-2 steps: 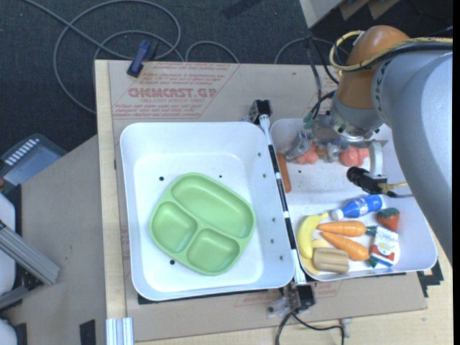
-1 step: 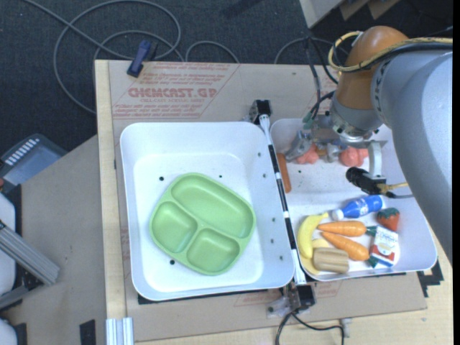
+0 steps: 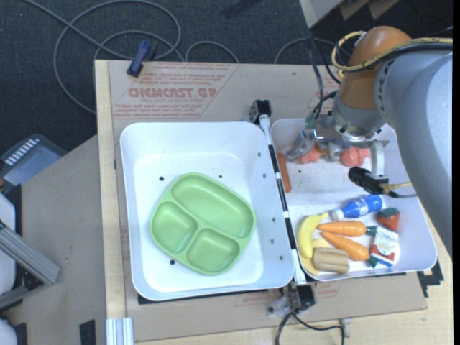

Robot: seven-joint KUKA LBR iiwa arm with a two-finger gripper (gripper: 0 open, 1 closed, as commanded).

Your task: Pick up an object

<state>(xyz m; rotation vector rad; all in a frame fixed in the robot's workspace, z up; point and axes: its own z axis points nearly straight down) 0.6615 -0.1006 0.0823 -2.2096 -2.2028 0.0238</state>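
Plastic toys crowd the near end of the right bin: a curved yellow banana, two tapered orange carrots lying side by side, a tan block-shaped piece, a blue-and-white bottle, a red strawberry with a green cap and a small white carton with red print. All look smooth and glossy. A thin orange stick lies along the bin's left wall, apart from the pile. At the far end sit pinkish-red lumps, partly hidden under the arm's wrist.

The gripper hangs over that far end, close to the pink lumps; whether its fingers are open or closed cannot be told, and nothing can be seen held in it. The arm is broad, grey and rounded, with a shiny orange band above the wrist. A black cable end dangles by it over the bin floor.

The left bin is shallow, white and matte with rounded corners. In it lies a pale green plate, a rounded form split into three compartments, turned at a slant.

Both bins rest on a tan board printed with red lettering. A blue clip sits at its far left corner, and black clamps hold the bins together at the seam. The floor around is dark carpet strewn with thin pale cables.
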